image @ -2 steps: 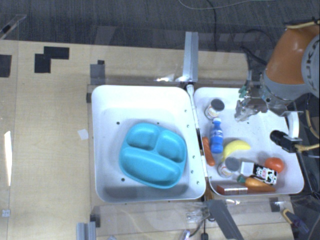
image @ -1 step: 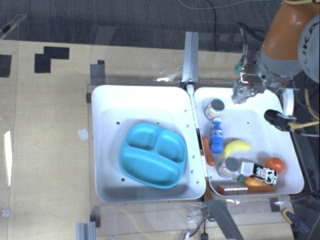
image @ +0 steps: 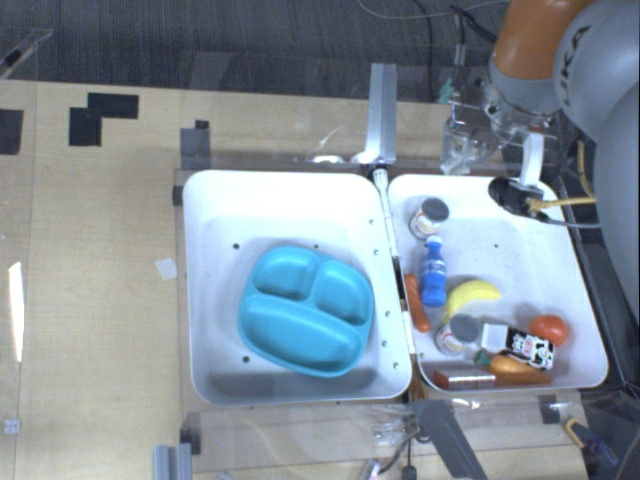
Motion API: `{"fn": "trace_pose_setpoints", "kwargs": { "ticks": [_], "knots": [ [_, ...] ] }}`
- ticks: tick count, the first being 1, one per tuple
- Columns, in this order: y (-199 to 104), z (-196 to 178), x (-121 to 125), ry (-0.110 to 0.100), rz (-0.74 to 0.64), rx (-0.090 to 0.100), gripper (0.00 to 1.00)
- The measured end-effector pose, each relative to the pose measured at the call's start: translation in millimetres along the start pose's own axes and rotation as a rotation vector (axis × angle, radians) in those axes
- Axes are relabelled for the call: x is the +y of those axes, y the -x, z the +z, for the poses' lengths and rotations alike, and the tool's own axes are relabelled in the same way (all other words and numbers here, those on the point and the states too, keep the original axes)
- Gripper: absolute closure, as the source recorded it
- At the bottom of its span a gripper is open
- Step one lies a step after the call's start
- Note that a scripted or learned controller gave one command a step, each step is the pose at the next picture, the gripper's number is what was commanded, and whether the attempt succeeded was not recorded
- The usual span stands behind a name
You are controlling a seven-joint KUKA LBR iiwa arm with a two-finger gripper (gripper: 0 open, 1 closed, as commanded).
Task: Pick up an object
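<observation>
Gripper sits above right bin's far rim; finger state unclear. Blue bottle lies nearer the camera, long axis pointing roughly toward the gripper.

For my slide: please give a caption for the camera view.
Gripper above the right bin of small objects; blue tray in the left bin.

Light is bright and even over my bench. The white bins glare slightly; detail is soft, shadows faint.
</observation>
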State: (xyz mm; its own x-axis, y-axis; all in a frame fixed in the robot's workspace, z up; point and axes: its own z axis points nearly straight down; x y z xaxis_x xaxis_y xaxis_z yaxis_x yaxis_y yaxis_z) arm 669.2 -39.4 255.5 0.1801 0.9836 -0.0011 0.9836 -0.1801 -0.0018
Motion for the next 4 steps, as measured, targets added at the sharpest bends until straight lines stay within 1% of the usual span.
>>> {"fn": "trace_pose_setpoints", "kwargs": {
  "ticks": [1,2,3,4],
  "knots": [
    [-17.6,-33.1,-33.8,-0.001,0.342,-0.001,1.00],
    [-16.0,-37.0,-45.7,-0.002,0.332,-0.001,1.00],
    [4.3,9.9,-54.3,-0.002,0.107,0.000,1.00],
    [60.2,-49.9,11.3,0.002,0.125,0.000,1.00]
  ]
}}
